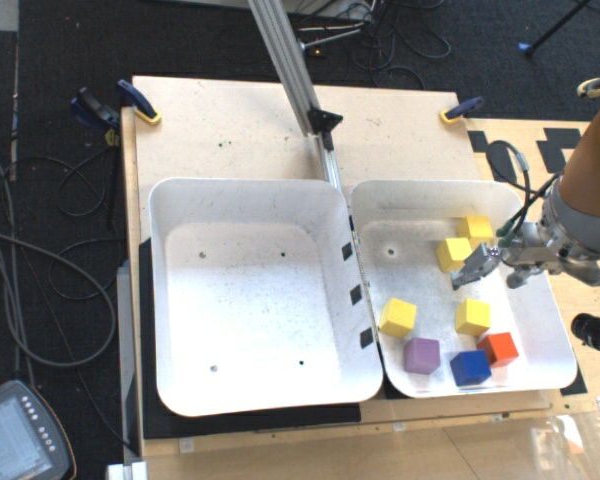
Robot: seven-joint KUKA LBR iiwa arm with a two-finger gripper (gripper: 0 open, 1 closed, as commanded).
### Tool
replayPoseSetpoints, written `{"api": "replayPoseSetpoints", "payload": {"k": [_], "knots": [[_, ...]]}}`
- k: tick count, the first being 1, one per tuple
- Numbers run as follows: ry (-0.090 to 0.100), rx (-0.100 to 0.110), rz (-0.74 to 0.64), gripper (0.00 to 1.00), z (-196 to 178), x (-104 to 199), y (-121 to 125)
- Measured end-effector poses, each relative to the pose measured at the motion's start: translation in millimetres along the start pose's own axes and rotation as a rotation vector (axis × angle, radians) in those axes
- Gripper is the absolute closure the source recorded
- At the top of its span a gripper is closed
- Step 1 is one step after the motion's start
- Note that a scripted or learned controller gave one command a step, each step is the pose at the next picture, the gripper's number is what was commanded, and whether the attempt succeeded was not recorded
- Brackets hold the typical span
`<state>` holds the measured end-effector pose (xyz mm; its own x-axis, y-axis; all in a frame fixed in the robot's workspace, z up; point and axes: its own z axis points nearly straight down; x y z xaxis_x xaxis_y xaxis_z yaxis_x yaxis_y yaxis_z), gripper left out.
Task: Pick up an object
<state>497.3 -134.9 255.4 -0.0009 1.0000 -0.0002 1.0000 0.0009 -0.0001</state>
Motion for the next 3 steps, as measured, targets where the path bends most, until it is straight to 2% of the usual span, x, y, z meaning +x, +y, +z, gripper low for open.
{"api": "replayPoseSetpoints", "payload": {"k": [1, 3], "knots": [[0.000, -0.001, 0.001, 0.00, 0, 0, 0], [0.001, 0.005, 0.002, 0.00, 88, -2, -3]]}}
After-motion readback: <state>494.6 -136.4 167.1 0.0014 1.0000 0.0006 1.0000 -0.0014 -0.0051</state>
